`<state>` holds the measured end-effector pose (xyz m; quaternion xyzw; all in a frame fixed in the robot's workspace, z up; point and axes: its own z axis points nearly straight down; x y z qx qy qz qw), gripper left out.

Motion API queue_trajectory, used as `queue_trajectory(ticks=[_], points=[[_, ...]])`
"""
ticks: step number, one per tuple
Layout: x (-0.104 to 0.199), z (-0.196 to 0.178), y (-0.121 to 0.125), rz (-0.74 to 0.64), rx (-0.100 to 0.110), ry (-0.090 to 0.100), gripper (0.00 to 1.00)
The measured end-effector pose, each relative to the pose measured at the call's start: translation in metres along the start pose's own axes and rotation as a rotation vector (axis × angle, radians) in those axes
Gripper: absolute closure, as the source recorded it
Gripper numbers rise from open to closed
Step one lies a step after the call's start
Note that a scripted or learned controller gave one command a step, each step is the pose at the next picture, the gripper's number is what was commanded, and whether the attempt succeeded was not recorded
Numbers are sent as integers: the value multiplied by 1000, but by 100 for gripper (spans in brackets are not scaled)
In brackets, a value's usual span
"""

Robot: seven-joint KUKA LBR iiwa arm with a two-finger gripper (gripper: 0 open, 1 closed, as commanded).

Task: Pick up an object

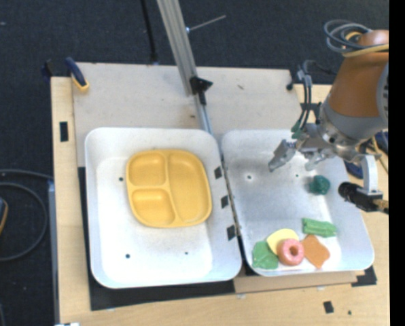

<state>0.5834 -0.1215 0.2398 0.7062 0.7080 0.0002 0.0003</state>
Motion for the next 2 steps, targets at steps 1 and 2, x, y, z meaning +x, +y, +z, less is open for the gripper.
queue_trajectory(ticks=[1, 2], points=[[2, 58, 8, 1, 4, -1, 0], [-7, 109, 2, 3, 3, -1, 0]])
